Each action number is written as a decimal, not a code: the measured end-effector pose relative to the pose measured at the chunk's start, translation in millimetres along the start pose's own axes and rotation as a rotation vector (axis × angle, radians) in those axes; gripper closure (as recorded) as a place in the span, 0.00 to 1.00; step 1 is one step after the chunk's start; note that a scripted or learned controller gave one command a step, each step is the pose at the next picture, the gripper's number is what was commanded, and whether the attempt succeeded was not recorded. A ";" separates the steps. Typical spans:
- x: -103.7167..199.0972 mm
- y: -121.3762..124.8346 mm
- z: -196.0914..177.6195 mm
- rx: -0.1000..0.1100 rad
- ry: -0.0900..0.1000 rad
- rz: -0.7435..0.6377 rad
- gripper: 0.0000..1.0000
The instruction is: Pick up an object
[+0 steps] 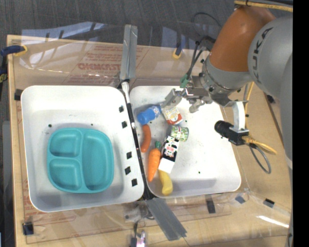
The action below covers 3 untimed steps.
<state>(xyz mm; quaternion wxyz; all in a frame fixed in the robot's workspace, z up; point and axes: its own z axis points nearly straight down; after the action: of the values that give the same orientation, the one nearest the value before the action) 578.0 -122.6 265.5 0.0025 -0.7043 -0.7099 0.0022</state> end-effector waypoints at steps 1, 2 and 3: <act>1.9 -62.6 153.8 -0.023 -0.002 0.126 0.00; 2.7 -59.6 143.0 -0.027 0.001 0.120 1.00; 52.1 -36.3 60.0 -0.003 0.001 0.168 1.00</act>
<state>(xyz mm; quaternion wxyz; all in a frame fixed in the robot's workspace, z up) 540.9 -70.8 205.8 0.0016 -0.7616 -0.6481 0.0012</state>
